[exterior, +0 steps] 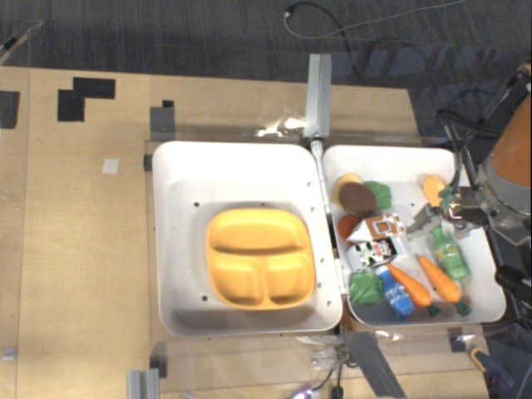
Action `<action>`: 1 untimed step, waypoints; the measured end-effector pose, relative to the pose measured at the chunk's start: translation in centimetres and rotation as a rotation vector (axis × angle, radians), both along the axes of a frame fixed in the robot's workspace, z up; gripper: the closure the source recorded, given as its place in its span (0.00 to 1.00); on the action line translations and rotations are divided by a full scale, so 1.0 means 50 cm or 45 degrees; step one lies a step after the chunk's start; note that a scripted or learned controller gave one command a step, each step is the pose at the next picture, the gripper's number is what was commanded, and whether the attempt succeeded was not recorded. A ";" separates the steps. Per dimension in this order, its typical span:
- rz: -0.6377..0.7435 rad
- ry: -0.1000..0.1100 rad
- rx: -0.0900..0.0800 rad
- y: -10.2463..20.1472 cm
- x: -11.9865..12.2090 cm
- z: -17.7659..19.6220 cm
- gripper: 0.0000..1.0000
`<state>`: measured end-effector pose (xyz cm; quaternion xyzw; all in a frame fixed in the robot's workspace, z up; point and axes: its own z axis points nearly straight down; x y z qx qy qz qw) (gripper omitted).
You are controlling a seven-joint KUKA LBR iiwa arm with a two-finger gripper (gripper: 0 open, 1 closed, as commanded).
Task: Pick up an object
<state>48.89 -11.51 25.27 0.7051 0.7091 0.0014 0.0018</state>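
Observation:
The right bin (399,158) holds several toy foods. Among them are a brown round piece (357,196), a green piece (381,194), a yellow piece (432,189), a white printed carton (376,238), a blue bottle (396,294), two carrots (409,283) (440,279), a green leafy piece (363,288) and a green bottle (450,257). My gripper (444,221) hangs over the right side of this bin, just above the green bottle and below the yellow piece. Its fingers stand spread with nothing between them.
The left bin (179,223) carries a yellow compartment tray (259,254) in its middle. A metal divider post (318,98) rises between the bins at the back. The arm (507,173) enters over the right bin's right rim. Black cables lie on the floor behind.

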 end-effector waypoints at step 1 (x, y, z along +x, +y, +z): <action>-0.019 0.003 0.001 0.047 -0.003 -0.229 0.00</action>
